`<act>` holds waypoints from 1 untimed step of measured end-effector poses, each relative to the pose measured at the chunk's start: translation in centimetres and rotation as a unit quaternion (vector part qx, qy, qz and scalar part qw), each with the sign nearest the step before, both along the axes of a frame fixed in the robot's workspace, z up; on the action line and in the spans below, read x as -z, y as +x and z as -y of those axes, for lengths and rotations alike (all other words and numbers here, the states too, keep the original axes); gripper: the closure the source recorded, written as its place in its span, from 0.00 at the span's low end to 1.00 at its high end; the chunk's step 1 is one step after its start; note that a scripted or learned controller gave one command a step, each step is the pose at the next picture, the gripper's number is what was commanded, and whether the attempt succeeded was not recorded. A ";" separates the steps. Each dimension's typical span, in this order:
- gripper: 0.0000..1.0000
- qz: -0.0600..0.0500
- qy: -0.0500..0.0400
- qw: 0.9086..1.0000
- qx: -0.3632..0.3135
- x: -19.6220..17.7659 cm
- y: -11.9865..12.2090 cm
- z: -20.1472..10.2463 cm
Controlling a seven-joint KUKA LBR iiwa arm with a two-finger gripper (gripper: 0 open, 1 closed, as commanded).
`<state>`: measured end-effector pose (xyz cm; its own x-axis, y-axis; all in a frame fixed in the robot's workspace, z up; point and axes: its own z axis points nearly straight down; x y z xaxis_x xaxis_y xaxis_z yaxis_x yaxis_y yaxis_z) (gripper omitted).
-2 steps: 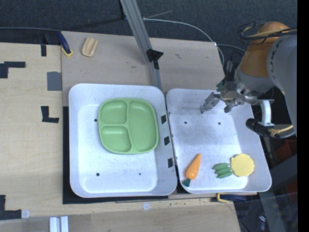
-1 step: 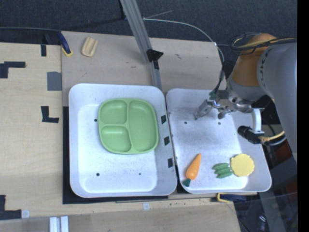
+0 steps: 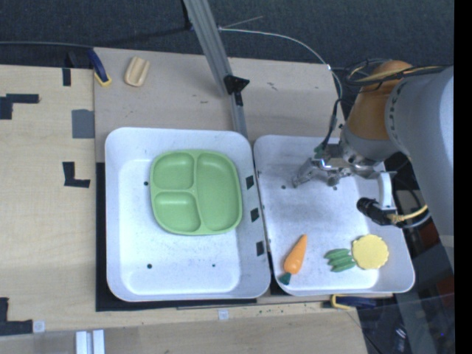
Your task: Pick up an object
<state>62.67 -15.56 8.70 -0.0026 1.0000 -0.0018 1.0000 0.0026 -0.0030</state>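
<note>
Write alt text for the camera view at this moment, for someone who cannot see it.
The gripper hangs over the upper part of the right bin, with a toy carrot, green pea pod and yellow round toy lying near its lower edge. A green divided plate sits in the left bin.

Tabletop [image 3: 44, 220] pale wood-look board, matt, faint grain, dark tape patches on the left. Both bins look like white plastic, smooth with a slight sheen, speckled with dark scuffs; left bin [image 3: 125, 268], right bin [image 3: 324, 220]. Green divided plate [image 3: 196, 191] in the left bin: matt smooth plastic. Carrot [image 3: 296, 254], orange, smooth plastic look; green pod piece [image 3: 339, 259] and yellow ridged piece [image 3: 370, 251] likewise toy plastic. Tool [image 3: 313, 169] bare grey metal, dull shine. Arm shell [image 3: 431, 131] smooth grey, satin finish; orange band [image 3: 366, 113] glossy. Far slanted rail [image 3: 209, 32] brushed metal. Dark cloth-like floor behind.
</note>
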 end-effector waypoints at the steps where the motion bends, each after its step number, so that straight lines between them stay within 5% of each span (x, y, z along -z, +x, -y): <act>1: 1.00 0.000 0.000 1.000 -0.001 -1.1 0.0 -0.1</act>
<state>62.71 -15.48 9.82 -0.0043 1.0000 -0.0014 1.0000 0.0043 -0.0025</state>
